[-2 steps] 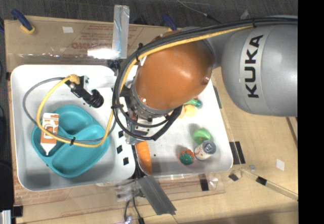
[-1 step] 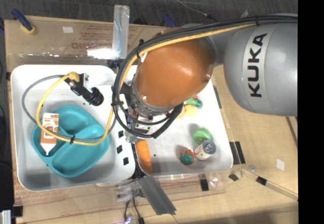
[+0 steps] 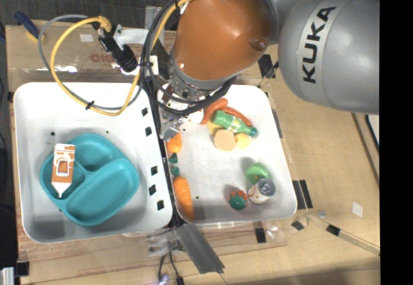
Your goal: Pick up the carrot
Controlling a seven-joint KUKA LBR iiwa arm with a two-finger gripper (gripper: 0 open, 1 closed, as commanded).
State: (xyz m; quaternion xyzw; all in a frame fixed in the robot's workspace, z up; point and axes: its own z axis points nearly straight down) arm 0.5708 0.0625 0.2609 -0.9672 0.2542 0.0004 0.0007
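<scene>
The carrot [image 3: 182, 196] lies in the right bin [image 3: 274, 148], against its left wall near the front corner, pointing roughly front to back. A second orange piece [image 3: 173, 143] sits farther back along the same wall, just below my gripper [image 3: 173, 124]. My gripper hangs over the bin's rear left, well behind the carrot; my wrist hides the fingers, so I cannot tell their spread.

Surface: a tan bench [image 3: 335, 174] carries both white bins side by side; yellow and grey cables [image 3: 71, 64] loop behind the left bin [image 3: 29, 148].

Right bin, other contents: a green bottle [image 3: 233, 122] and a round tan piece [image 3: 224, 140] at the rear centre, a green item [image 3: 256, 172], a small can [image 3: 261, 190] and a speckled ball [image 3: 238, 198] toward the front right.

Left bin: a teal divided plate [image 3: 103, 184] with a small carton [image 3: 62, 167] resting on its left rim.
</scene>
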